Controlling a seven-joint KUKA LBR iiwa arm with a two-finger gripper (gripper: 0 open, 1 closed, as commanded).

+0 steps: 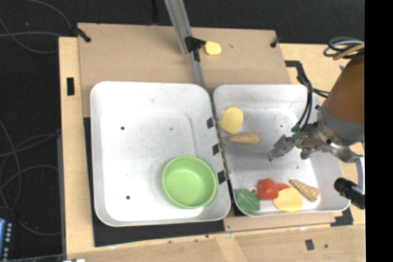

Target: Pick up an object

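A: You start at the gripper [284, 148]. It hangs over the right bin [264, 95], near the middle of that bin's right half. The dark fingers point toward 9 o'clock and look spread a little, with nothing between them. So it holds nothing now.

B: And the things you could pick up?

A: Several. From the gripper, the tan stick [244, 139] lies toward 9 o'clock, near but apart. The yellow round piece [232, 120] sits just above that stick, at about 10 o'clock. At 6 o'clock, along the bottom wall of the bin, you see the red piece [268, 188], the yellow piece [288, 200], the cone [305, 189] and the dark green piece [247, 199], all crowded together.

B: What can go wrong for you here?

A: In my judgement, two things. If you go down straight, the fingers close on bare bin floor, because nothing lies under them. If you go to the 6 o'clock group, the pieces touch each other and the wall, so one finger may land on a neighbour and push the target away.

B: And the left bin [123, 101]?

A: It has the green bowl [189, 181], far toward 8 o'clock. Its rim is wide, so the grip may slip.
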